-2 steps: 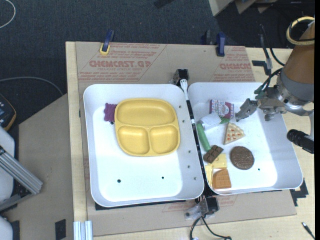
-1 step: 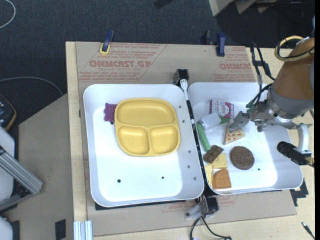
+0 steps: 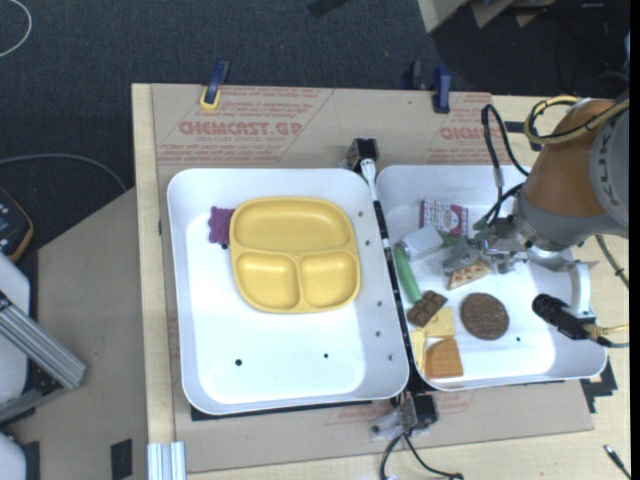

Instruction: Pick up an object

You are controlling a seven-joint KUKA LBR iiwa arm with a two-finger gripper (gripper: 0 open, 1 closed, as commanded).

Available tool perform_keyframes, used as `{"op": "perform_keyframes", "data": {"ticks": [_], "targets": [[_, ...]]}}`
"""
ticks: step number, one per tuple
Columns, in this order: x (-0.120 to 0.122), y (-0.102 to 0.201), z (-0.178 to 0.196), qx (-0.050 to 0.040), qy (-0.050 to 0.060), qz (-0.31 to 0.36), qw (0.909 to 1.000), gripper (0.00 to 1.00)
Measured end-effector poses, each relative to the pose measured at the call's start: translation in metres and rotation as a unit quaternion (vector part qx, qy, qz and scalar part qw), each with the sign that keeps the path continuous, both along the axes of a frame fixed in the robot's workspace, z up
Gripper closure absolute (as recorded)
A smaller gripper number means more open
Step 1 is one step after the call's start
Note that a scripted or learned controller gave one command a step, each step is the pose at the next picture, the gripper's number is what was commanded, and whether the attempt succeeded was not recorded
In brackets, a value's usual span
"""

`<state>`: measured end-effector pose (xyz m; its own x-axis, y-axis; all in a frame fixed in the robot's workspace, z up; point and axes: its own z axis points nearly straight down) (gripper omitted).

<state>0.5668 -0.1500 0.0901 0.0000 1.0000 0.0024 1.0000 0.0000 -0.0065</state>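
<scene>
Over the right bin: arm [image 3: 572,183] reaches in from the right edge, orange band above the wrist, wrist low over the bin's upper middle.
Claw: claw [image 3: 478,256] sits down among the clutter near the wrapped items; whether it is wide, narrow or closed on anything, cannot tell, since the wrist body hides the tips.
Right bin: right bin [image 3: 520,363] holds the pickable things: pink packet [image 3: 443,215], green stick [image 3: 405,274], small grey-and-tan piece [image 3: 467,268], dark brown block [image 3: 429,309], round brown cookie [image 3: 484,316], orange cracker [image 3: 443,357].
Left bin: left bin [image 3: 280,363] carries a yellow divided tray [image 3: 295,252] with a purple item [image 3: 220,225] touching the tray's left edge.
Task's thing: likeliest target is the small grey-and-tan piece, just beside the claw, between the pink packet and the cookie. A judgement only; no object is named by the task.
Axis: its long axis runs roughly left to right with a slight tilt, right end higher; it lies flat. Ends look alike, so no clear pointing direction.
Step in hand: judged as descent or closing at the grasp point; no lift evident.
Next move calls for: a closure across the piece's short side, then a straight lift clear of the packet and cookie.
Risk: neighbours lie close and could be nudged or pinched instead.
</scene>
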Motion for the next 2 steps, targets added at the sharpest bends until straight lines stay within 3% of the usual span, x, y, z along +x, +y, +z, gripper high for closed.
{"op": "perform_keyframes", "data": {"ticks": [1, 2], "targets": [[0.000, 0.000, -0.006, -0.0003, -0.001, 0.000, 1.0000, 0.00], [0.000, 0.000, 0.005, -0.0008, -0.003, -0.001, 1.0000, 1.00]]}}
